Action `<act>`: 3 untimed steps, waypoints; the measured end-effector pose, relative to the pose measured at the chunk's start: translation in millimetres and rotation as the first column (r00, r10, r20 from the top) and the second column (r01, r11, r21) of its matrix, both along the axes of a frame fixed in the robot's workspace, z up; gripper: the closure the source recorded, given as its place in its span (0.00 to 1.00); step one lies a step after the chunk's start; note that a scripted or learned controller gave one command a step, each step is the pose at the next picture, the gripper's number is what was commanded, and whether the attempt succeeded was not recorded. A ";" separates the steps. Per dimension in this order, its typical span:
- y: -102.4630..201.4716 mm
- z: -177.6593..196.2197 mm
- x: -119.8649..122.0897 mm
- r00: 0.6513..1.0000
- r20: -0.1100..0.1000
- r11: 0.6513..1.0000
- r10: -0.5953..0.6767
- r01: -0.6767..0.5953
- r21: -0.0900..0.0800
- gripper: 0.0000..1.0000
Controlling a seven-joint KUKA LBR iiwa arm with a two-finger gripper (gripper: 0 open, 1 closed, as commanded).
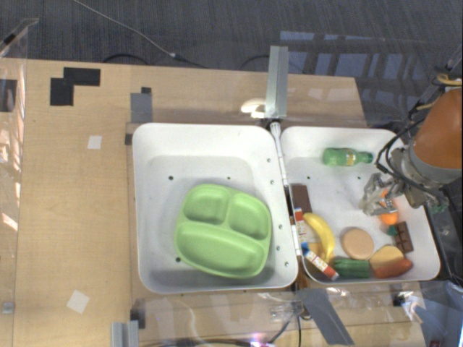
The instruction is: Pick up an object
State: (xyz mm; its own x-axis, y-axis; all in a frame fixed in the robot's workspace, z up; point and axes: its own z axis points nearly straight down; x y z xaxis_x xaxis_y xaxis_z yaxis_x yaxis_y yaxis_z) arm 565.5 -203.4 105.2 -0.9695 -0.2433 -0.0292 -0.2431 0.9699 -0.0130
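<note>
The claw [377, 197] hangs low at three o'clock in the right bin [318, 139]; how wide it stands I cannot tell. Just beside it, toward five o'clock, lies what may be an orange carrot [391, 218]. The left bin [155, 147] holds a green tray [223, 230].

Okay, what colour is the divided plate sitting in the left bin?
Light green. The divided plate shows plainly in the camera view, lying in the left bin.
</note>
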 end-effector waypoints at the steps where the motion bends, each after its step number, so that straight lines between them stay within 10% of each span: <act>1: 14.4 -1.1 9.4 0.839 -0.023 0.840 0.543 -0.543 0.000 1.00; 2: 14.2 -1.2 9.2 0.840 -0.023 0.840 0.542 -0.542 0.000 0.00; 3: -1.2 -15.4 -3.2 0.836 -0.019 0.836 0.549 -0.549 -0.003 0.00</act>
